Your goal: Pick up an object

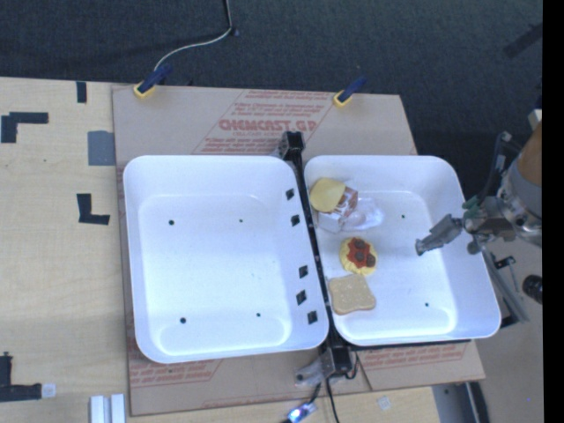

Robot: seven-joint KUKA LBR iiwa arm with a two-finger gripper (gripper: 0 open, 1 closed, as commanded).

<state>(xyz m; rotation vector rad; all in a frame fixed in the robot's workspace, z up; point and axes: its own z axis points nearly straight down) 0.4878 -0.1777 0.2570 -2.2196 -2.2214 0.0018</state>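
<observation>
Three food toys lie along the left side of the right bin [441, 320]. A yellow bun [327, 194] rests against a crumpled clear wrapper [359, 211] at the back. In front of it sits a small yellow round with red topping [359, 256], then a slice of toast [352, 295] nearest the front. My gripper [448, 248] hangs over the bin's right side, well to the right of the red-topped round. Its fingers [434, 239] stand apart, open, with nothing between them.
The left bin [141, 236] stands beside the right one, with a black divider strip [302, 236] running between them. Both rest on a cardboard sheet [256, 122] held by yellow and blue clamps. A cable trails across the dark floor behind.
</observation>
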